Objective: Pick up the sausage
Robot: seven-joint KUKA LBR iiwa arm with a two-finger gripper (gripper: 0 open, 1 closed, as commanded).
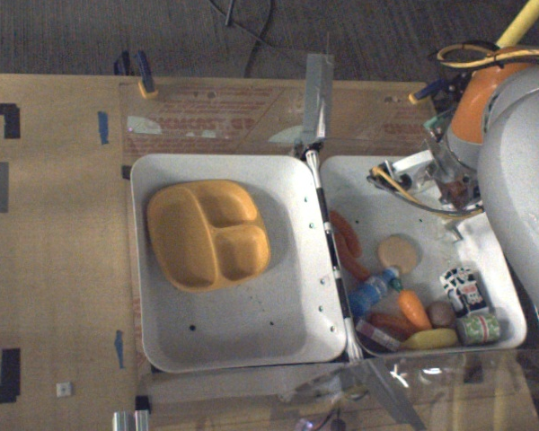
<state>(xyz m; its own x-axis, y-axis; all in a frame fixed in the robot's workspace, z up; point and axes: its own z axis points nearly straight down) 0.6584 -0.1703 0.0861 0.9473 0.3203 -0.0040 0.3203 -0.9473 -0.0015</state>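
One fixed camera, mounted above the bench (54,241), looking down at a slant. Far edge of the bench lies toward the top of the frame, with dark floor (90,12) and cables beyond it. Both white bins sit within the frame: left bin (157,330) near centre, right bin (359,182) toward the right side. The arm (516,178) enters from the right and looms large, close to the lens. Range is moderate; small items read clearly but fine detail is soft.
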